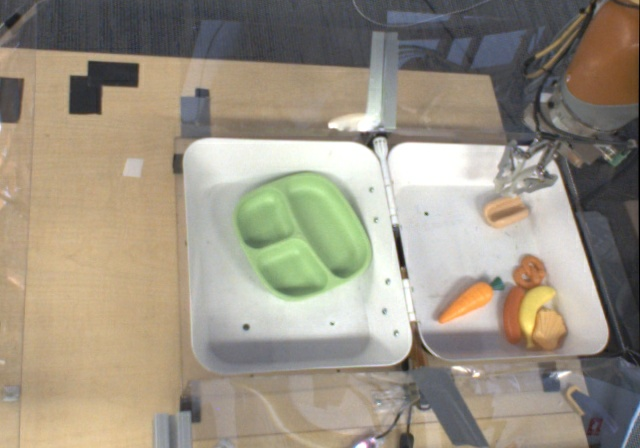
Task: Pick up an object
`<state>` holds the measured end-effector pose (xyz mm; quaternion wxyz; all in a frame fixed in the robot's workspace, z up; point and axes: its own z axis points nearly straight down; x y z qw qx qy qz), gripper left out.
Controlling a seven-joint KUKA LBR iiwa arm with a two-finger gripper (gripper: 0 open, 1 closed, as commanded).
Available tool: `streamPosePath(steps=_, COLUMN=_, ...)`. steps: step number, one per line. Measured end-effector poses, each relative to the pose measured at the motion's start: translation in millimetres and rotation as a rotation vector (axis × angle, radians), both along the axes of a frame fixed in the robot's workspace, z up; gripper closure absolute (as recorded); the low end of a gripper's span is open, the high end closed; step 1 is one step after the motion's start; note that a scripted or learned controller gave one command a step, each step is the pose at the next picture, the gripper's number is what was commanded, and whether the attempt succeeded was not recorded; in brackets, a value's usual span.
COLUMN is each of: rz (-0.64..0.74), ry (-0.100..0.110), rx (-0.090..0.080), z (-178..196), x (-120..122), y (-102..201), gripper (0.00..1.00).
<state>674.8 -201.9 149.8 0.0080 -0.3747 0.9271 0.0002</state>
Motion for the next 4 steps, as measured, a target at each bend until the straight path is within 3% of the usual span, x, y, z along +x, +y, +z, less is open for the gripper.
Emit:
streamPosePath(steps=1, rz=0.102, ry=0.006, rx=-0.005, z=87.4, x=-3.2, y=11.3, gripper=1.0)
streamPosePath(steps=2, rz=0.101, ry=0.006, rx=-0.005, z=87.2, x=-3.2, y=11.4, gripper=0.0)
streamPosePath(steps=3, rz=0.146, ry=0.01, rx=-0.003, z=6.0, x=-23.5, y=-0.6, gripper=0.0)
streamPosePath(steps=4, rz=0.362, ry=0.006, rx=-0.007, z=14.5, x=-3.0, y=0.8, gripper=0.0)
